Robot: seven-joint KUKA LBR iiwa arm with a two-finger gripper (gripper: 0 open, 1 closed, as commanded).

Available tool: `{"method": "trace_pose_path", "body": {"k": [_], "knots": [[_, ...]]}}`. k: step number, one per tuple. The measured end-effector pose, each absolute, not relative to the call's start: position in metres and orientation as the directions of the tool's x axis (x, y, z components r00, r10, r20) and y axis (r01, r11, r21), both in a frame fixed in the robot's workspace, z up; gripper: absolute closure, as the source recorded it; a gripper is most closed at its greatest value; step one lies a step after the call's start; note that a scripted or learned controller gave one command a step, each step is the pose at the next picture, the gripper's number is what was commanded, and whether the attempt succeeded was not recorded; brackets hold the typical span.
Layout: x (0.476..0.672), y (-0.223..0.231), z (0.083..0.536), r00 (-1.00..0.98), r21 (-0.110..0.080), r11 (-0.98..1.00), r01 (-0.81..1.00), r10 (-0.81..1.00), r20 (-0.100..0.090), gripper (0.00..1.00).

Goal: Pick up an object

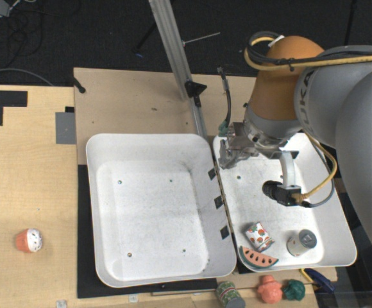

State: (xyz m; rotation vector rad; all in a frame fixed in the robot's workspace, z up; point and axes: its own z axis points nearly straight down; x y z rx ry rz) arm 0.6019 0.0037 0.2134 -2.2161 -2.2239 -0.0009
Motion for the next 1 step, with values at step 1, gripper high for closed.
{"method": "trace_pose_path", "body": {"k": [1], "knots": [[0.6144,0.0543,0.2064,-0.004,-0.002,0.004,1.0,1.0,0.002,1.0]]}}
